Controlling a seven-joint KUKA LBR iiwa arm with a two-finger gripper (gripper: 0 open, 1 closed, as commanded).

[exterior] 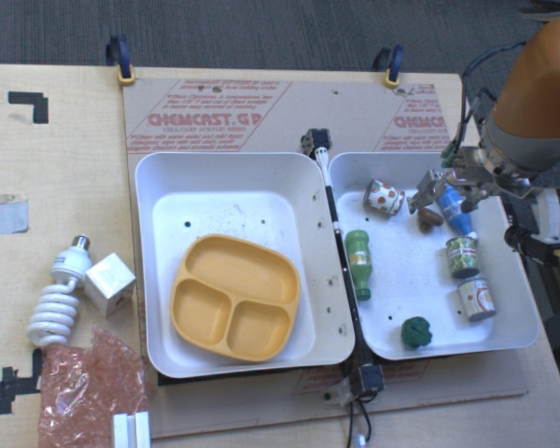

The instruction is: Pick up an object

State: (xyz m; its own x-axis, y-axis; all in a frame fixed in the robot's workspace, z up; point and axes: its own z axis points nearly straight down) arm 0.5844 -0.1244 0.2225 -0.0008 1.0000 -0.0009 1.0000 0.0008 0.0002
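A pale wooden worktop (56, 175) carries pink crumpled wrap (89, 390), a spiral bulb (58, 297) and a small white cube (110, 280) at its near left. The left bin (159, 180) holds a yellow divided tray (235, 297). In the right bin (392, 339) lie a green lump (415, 332), two small cans (469, 278) and a green bottle (357, 262), its long axis running near to far. Farther back, the pincer (439, 199) hangs over a blue object (457, 213) and a brown one (431, 218); whether it is spread or pinching is unclear. Grey carpet (261, 17) lies beyond.
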